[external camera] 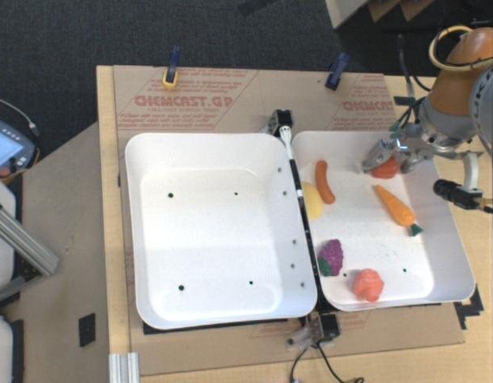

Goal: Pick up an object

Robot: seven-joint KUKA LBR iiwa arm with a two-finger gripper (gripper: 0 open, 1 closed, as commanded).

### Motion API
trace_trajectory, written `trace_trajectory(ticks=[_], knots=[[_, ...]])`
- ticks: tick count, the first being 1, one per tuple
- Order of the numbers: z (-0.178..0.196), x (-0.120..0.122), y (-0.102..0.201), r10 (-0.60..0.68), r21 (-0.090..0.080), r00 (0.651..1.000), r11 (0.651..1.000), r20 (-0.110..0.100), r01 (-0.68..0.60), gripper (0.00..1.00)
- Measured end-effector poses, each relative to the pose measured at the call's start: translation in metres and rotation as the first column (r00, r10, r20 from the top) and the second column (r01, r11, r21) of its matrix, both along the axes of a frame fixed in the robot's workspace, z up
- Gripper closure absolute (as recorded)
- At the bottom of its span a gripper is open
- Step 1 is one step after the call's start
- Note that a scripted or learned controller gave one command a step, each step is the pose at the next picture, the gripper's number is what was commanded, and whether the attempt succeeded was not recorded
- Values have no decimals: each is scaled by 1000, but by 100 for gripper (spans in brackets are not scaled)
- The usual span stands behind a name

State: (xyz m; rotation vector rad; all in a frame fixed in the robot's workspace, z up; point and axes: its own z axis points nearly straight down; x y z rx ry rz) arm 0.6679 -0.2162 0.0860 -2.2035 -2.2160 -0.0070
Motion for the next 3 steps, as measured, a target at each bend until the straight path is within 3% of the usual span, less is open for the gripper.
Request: trace_trajectory(ticks=[1, 2, 3], knots=[[0, 0, 0, 0, 0, 1000, 1000, 0, 0, 0], [11, 0, -4, -1, -12, 1000, 1000, 10, 2, 100], [0, -85, 52, -6, -12, 1000, 1000, 5, 6, 100]])
